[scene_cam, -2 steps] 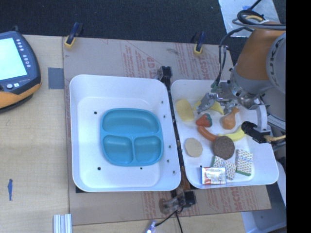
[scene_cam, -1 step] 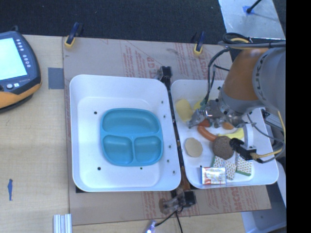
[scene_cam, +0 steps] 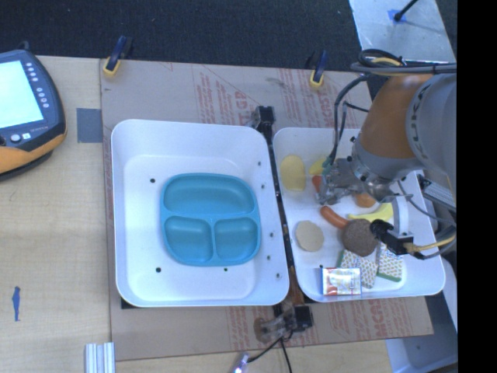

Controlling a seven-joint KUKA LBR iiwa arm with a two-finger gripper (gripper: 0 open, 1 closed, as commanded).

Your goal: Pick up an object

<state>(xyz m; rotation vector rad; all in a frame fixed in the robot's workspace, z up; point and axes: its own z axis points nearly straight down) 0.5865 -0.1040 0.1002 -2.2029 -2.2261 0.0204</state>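
Hand: we see the grey metal hand (scene_cam: 339, 183) low in the right white bin (scene_cam: 299, 282), under the orange-banded arm (scene_cam: 396, 123); we cannot tell its state.
Hidden: the arm covers the bin's far right part; a small orange piece (scene_cam: 363, 200) and a yellow item (scene_cam: 382, 208) peek out from beneath it, shapes unclear.
Objects: a pale yellow rounded piece (scene_cam: 293, 172) lies by the bin's left wall, an orange-red sausage-shaped toy (scene_cam: 335, 217) just below the hand, a tan round disc (scene_cam: 310, 235) nearer us, a brown round lump (scene_cam: 359, 237) beside it.
Near edge: a red-and-white packet (scene_cam: 341, 280) touches a green-patterned flat pad (scene_cam: 384, 266).
Left bin: the left white bin (scene_cam: 136, 278) holds a blue three-compartment plastic tray (scene_cam: 210, 217).
Table: a tablet-like controller (scene_cam: 23, 107) is cut off at the left edge of the wooden table (scene_cam: 54, 247).
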